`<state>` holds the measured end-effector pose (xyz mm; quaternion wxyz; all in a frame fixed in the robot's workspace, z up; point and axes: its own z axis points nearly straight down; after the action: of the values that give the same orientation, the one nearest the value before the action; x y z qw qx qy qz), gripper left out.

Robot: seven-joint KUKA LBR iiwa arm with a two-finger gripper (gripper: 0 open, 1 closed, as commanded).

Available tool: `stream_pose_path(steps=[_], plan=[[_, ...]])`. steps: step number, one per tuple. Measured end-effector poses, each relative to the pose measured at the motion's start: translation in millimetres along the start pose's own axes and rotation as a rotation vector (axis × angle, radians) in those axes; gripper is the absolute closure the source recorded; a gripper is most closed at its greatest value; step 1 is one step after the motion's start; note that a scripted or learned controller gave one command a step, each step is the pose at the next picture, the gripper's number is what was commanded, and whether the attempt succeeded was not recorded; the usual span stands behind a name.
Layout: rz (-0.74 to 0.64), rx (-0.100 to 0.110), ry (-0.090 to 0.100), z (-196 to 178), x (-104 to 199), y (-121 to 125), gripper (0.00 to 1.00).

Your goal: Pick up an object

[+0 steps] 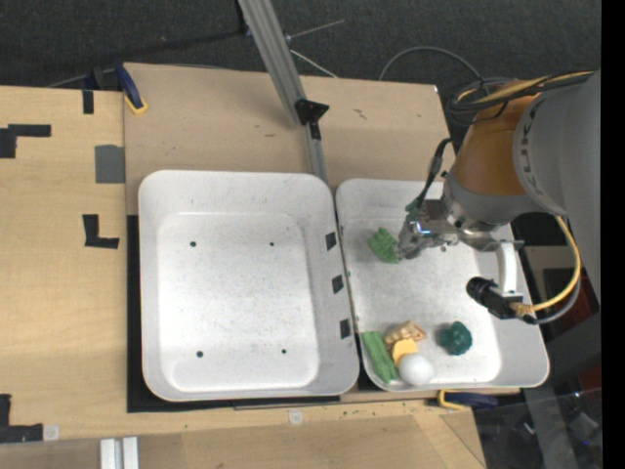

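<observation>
Lying in the right bin (pixel 508 364) near its upper left corner, the green block (pixel 384 245) touches or sits just beside the hand (pixel 415 238); whether the hand is open or closed cannot be told. The pick appears unfinished: the block rests on the bin floor, with lifting left. A green stick (pixel 377 357), tan piece (pixel 403 337), white ball (pixel 415 369) and teal lump (pixel 454 338) sit along the bin's lower edge.

Gripper (pixel 408 243) beside green block (pixel 384 245), right bin (pixel 508 364).

A grey metal bar (pixel 277 52) slants above the left bin (pixel 234 281).
</observation>
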<state>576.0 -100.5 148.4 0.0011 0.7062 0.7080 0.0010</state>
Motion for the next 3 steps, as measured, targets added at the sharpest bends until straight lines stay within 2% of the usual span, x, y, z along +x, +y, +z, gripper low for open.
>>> stream_pose_path(steps=[1, 2, 3], plan=[[0.001, 0.000, 0.000, -44, 2, 7, 1.00], [0.001, -0.002, -0.001, -107, 3, 4, 1.00], [-0.004, 0.003, 0.002, -109, 57, 7, 1.00]])
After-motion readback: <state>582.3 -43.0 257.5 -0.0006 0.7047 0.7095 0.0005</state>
